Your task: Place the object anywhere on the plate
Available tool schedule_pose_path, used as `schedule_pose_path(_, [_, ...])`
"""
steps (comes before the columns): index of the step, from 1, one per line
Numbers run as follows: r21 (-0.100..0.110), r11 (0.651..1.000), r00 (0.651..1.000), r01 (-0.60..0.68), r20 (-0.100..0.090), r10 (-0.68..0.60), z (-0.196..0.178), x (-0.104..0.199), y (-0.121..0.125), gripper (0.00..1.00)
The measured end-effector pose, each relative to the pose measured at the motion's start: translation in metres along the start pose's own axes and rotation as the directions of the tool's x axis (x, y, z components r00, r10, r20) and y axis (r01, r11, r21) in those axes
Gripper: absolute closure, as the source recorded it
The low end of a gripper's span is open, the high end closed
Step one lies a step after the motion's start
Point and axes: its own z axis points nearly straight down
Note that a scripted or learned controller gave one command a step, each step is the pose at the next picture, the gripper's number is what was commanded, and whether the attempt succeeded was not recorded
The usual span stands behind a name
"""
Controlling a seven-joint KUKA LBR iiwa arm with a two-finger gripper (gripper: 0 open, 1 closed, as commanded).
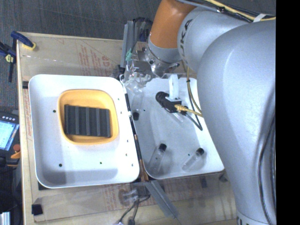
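Observation:
A yellow plate (pixel 87 97) with a dark ridged centre lies in the left white bin (pixel 47 172). Two clear tube-like objects with black caps lie in the right bin (pixel 173 135), one at the near middle (pixel 158 156) and one at the near right (pixel 193 159). My gripper (pixel 134 78) hangs over the far left corner of the right bin, close to the divide between the bins. Glare and clear plastic blur what is at its tip. The grey arm with its orange band (pixel 168 22) covers the bin's right side.
A black cable with a yellow plug (pixel 169 103) hangs from the wrist above the right bin. A small dark piece (pixel 135 116) sits by the bins' shared rim. Clamps and a handheld device (pixel 6 134) lie off the bench's left edge.

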Motion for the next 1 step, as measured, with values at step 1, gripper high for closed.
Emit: schedule_pose_path(1, [0.003, 0.975, 0.975, 0.220, 0.000, -0.220, -0.0038, 0.0366, -0.0439, 1.00])
